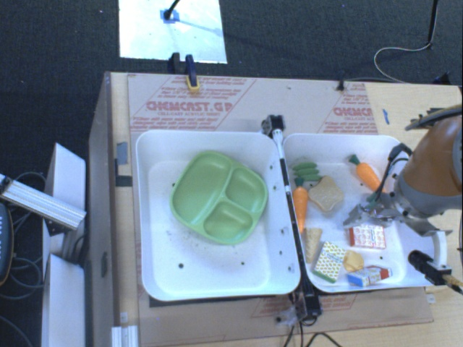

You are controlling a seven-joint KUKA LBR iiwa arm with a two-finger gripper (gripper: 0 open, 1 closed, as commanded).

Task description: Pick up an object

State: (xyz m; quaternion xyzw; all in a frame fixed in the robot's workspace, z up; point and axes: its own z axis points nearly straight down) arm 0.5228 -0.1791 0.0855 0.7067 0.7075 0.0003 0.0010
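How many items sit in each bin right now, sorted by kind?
Left bin:
Green divided plate: 1

Right bin:
Carrots: 2
Green pea pods: 1
Bread slice: 1
Ice-cream cone: 1
Red-and-white box: 1
Patterned green packet: 1
Yellow piece: 1
Small carton: 1

Total: 10
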